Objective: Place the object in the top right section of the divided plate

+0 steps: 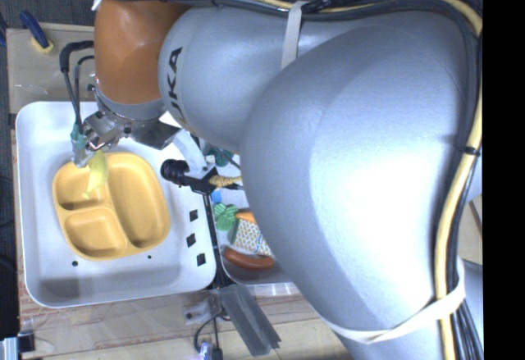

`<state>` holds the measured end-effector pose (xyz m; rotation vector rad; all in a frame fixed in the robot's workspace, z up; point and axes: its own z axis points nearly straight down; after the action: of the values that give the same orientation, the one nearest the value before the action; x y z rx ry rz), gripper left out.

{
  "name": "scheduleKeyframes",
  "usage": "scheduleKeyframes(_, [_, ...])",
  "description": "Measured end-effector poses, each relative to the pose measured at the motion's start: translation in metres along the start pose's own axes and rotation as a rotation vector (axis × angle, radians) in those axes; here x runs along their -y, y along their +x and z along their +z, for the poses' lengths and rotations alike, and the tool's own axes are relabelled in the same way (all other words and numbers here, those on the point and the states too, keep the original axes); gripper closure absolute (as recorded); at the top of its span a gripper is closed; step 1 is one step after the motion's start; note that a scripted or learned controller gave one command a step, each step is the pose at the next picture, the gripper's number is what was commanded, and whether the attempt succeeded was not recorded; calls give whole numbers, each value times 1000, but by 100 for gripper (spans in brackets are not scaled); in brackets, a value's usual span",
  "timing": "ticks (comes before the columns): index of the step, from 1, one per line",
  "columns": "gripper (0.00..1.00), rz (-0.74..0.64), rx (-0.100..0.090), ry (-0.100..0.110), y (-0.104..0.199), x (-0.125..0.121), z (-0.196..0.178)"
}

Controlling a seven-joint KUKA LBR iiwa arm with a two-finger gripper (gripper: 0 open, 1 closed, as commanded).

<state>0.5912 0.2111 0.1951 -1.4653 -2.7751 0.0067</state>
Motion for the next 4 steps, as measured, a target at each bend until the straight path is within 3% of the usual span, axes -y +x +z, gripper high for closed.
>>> scheduleKeyframes(1, [100,-34,0,-1,-29,65,-44])
scheduleKeyframes(2, [100,79,-1,2,12,32,12])
scheduleKeyframes(3, [0,79,-1,2,12,32,12])
scheduleKeyframes(4, [100,74,-1,5,12,32,3])
